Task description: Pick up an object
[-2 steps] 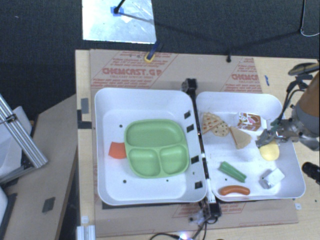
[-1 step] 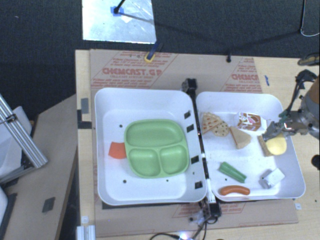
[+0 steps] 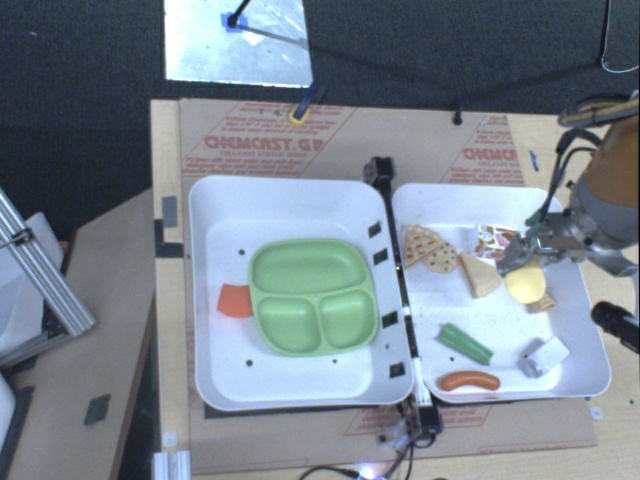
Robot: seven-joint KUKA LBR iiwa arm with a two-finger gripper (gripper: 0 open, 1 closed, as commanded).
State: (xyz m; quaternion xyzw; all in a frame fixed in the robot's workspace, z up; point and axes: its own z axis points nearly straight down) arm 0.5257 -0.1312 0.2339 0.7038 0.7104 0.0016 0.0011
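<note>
Gripper (image 3: 520, 255) position comes first: the grey two-finger tool hangs low over the right white bin (image 3: 590, 363), at its far right side, just above the round yellow lemon-like ball (image 3: 526, 285) and touching or nearly touching the tan wedge of toy bread (image 3: 482, 274). Whether the jaws stand open or closed I cannot tell, since the wrist hides the tips, and nothing shows between them.

Judging by its place, the yellow ball is the likeliest target. A good grasp would need the tool centred over the ball before descending, because a round, smooth piece may roll out sideways if only one finger meets it.

Crowding is the hazard. The bread wedge lies against the ball's left, a small printed packet (image 3: 496, 238) sits just behind, and a little brown piece (image 3: 541, 304) lies at its lower right; any of these could be pinched along with it. The brown waffle-like slices (image 3: 428, 249), green pepper-like stick (image 3: 464, 343), orange sausage (image 3: 468, 380) and small grey block (image 3: 541, 357) lie well apart.

The left white bin (image 3: 215, 298) holds a green divided plate (image 3: 312, 296) and an orange square (image 3: 234, 301).
</note>
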